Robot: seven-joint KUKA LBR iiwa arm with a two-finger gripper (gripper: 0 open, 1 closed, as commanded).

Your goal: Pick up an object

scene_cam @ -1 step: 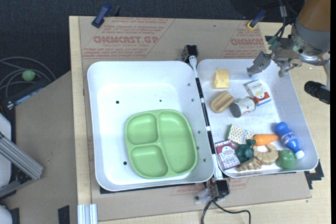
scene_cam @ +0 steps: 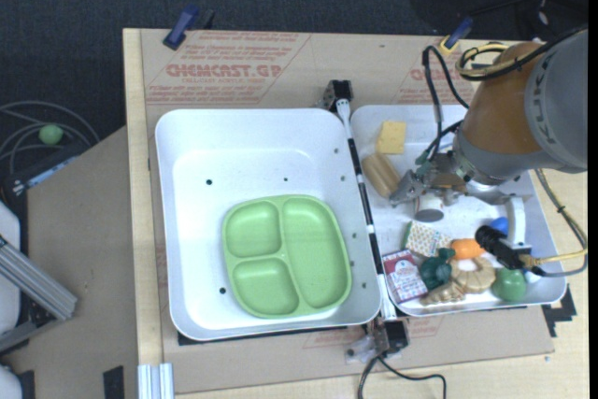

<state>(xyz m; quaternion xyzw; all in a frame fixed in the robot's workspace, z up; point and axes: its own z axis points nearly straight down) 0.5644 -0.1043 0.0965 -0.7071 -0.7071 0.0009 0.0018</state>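
The fingers [scene_cam: 404, 193] of the gripper [scene_cam: 422, 198] are seen spread apart with nothing caught between them, lowered over the upper middle of the right bin [scene_cam: 388, 220].

At the left of the counter [scene_cam: 234, 70], the left bin [scene_cam: 187, 154] is occupied by a green divided plate [scene_cam: 285, 254], laid flat toward the near edge.

In the right bin, a yellow block [scene_cam: 391, 136] is placed near the far left corner, and a tan cylinder [scene_cam: 380, 173] is laid just below it, close beside the gripper. A small grey disc [scene_cam: 428, 215] is found just under the gripper.

The other objects are crowded along the near edge. A red-and-white packet [scene_cam: 404, 276] lies at the left, with a patterned card [scene_cam: 425, 240] above it and a dark green toy [scene_cam: 435, 273] beside it. These are followed by an orange piece [scene_cam: 464, 249], a tan biscuit-like piece [scene_cam: 469, 280] and a green ball [scene_cam: 510, 285]. A small blue piece [scene_cam: 499, 226] is set above these last pieces.
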